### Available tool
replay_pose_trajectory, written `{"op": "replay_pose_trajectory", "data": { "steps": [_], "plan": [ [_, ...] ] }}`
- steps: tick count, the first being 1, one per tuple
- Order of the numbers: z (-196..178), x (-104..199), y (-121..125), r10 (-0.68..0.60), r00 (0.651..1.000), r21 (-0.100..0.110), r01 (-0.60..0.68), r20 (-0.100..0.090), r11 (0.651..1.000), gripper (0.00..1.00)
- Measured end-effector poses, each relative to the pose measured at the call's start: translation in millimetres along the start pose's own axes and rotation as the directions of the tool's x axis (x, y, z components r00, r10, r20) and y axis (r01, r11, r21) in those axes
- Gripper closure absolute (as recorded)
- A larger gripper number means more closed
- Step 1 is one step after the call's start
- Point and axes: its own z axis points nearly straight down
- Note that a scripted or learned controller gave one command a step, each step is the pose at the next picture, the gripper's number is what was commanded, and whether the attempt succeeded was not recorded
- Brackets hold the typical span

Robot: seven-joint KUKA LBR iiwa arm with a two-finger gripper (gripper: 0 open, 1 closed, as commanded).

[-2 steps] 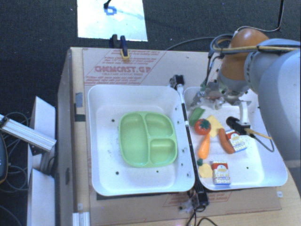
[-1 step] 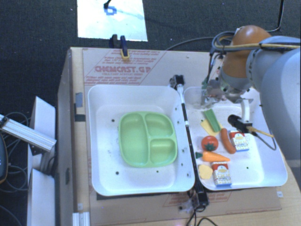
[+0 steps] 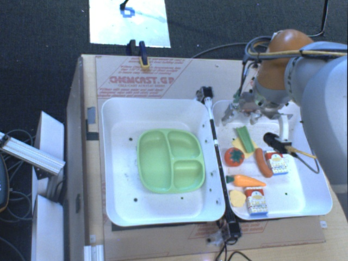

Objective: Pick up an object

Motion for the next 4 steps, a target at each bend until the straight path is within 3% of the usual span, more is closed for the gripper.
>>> {"op": "replay_pose_trajectory", "data": {
  "steps": [4],
  "plan": [
    [11.0,2.4,-1.1,0.004,1.000,0.002,-0.004,0.000,1.000,0.00]
  ]
}}
